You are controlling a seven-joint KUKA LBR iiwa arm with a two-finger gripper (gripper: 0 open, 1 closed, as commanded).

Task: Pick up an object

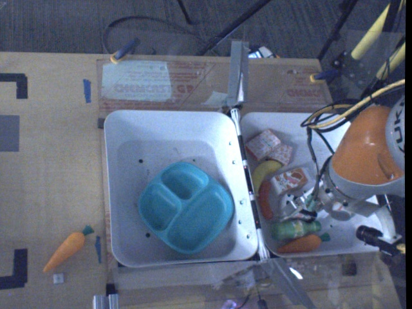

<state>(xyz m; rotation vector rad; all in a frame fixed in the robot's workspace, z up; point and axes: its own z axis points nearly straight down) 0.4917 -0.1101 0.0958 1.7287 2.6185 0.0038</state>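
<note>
The right bin (335, 246) holds small cartons, a banana, a green bottle (295, 228) and a carrot (300, 243). The gripper (302, 205) hovers just above the bottle; its grip state I cannot tell. Left of that bin, a teal divided plate (185, 206) lies in the left bin (122, 172). Wooden bench (51, 172), dark carpet beyond.

Across the top of the frame, dark grey carpeted floor (84, 8) crossed by thin black tripod legs (248, 8). Below, pale wooden bench top (51, 172) with black square markings (14, 85) at far left.
</note>
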